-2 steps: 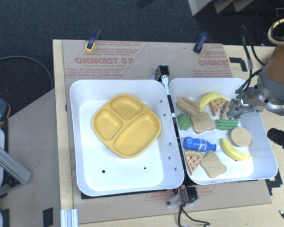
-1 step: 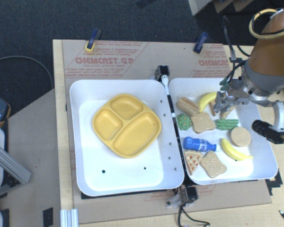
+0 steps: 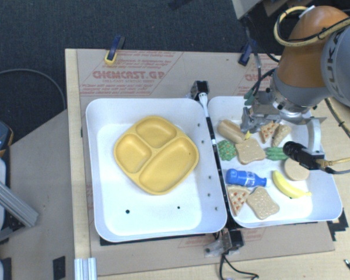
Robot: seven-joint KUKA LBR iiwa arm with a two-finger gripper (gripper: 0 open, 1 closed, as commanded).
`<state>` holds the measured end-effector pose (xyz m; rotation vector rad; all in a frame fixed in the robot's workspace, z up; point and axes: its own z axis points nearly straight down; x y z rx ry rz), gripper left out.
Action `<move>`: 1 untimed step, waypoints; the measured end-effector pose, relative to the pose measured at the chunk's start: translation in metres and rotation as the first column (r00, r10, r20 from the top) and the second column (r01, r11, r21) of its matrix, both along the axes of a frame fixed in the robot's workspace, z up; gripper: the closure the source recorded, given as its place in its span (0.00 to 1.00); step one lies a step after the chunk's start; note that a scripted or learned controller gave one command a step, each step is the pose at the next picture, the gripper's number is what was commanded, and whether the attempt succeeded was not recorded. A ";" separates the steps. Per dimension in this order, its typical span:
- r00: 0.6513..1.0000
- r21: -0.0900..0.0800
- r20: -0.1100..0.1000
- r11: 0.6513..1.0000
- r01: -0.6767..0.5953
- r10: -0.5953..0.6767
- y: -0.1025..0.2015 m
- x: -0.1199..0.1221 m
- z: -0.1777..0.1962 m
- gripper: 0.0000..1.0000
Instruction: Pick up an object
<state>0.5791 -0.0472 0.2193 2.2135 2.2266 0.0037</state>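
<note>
The gripper (image 3: 249, 123) hangs low at the right bin's (image 3: 332, 206) eleven o'clock corner, just above a tan bread-like piece (image 3: 231, 130); I cannot tell how its jaws stand. A yellow divided plate (image 3: 156, 154) sits centred in the left bin (image 3: 99, 174).

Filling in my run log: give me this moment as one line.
gripper: low over right bin's far end, by bread roll | grasp: unclear | yellow tray: left bin
</note>
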 end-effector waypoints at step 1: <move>1.000 0.001 0.000 1.000 0.000 0.000 0.046 0.026 -0.006 1.00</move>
